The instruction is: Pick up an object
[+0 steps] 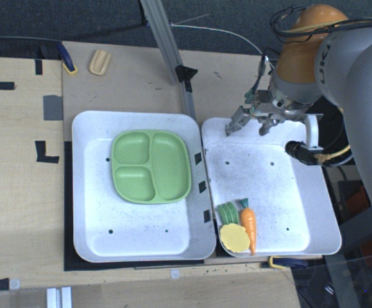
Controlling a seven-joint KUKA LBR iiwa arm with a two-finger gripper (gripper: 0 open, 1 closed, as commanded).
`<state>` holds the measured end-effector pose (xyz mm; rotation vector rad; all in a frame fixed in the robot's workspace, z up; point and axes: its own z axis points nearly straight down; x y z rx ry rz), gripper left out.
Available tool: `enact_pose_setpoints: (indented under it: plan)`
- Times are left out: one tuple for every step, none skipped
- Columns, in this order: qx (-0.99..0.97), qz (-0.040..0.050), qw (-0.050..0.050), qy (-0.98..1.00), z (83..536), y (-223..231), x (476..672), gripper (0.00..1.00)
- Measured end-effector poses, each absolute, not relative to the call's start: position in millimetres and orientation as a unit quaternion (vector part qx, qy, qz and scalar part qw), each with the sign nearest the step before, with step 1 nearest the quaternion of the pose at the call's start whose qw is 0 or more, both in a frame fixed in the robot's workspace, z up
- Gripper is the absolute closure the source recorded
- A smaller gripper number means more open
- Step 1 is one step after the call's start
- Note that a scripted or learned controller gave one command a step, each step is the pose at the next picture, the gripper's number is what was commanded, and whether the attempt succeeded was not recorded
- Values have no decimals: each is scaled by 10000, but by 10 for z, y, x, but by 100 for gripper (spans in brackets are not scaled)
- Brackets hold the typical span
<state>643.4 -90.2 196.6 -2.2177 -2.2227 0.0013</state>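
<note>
My gripper hangs over the far edge of the right bin, fingers spread apart with nothing between them. At the bin's near left corner lie an orange carrot, a yellow round piece and a green ridged piece, packed close together. They sit well below the gripper in the view, a good distance from it.
A green divided plate lies in the left bin. A grey metal post slants across the bench behind the bins. A small tan block sits on the bench at far left. A black cable runs beside the wrist.
</note>
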Motion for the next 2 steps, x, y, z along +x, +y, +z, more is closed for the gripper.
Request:
enact_pose_setpoints:
  plan:
    - [-7062, 5, 8, -7080, 1966, -902, 6434, 0]
    - [-7067, 25, 18, -7075, 1473, -963, 6359, 0]
